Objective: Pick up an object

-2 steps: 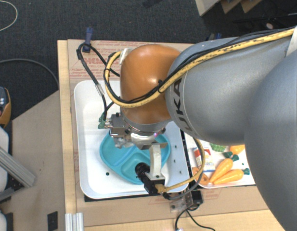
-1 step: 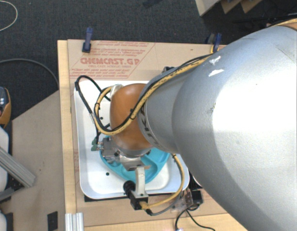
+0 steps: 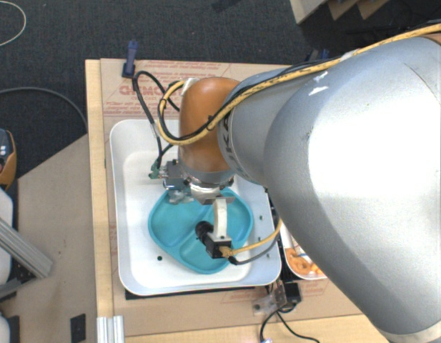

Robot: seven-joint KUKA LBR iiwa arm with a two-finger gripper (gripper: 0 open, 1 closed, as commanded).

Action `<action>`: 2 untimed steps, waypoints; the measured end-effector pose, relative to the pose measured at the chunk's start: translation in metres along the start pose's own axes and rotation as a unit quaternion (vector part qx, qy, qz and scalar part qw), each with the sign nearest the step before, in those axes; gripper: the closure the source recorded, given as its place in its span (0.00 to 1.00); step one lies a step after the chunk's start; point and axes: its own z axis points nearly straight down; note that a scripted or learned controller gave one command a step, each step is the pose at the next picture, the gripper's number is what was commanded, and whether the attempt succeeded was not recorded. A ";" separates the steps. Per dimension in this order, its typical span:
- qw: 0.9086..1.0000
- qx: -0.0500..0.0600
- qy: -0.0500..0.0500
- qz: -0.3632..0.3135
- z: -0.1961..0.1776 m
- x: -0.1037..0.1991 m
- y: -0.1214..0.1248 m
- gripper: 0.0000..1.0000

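One white bin (image 3: 126,213) lies plainly in sight on the brown bench (image 3: 97,191), close to the bench's left edge. A second bin is almost wholly covered by the arm, with a sliver showing near the bench's lower right corner. In the left bin lies one teal dish (image 3: 171,229), shallow and divided into compartments. It sits on the half of the bin floor nearer the lower edge, reaching toward the bin's right wall. One small dark speck (image 3: 159,257) lies on the white floor just beside the dish's lower left rim. In the sliver of the other bin shows one orange-and-white thing (image 3: 304,264), too hidden to name. The single grey arm (image 3: 342,163) sweeps in from the right, its orange band (image 3: 203,123) bending down to a vertical wrist. The gripper (image 3: 199,194) points straight down over the dish's upper rim. The wrist hides its tips, so I cannot tell whether its grasp is parted, closed or touching the dish.
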 end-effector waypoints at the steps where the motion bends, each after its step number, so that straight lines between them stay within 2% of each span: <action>1: 1.000 -0.009 0.002 -0.002 -0.284 -0.003 0.082 1.00; 2: 1.000 -0.009 0.003 -0.004 -0.453 0.035 0.107 1.00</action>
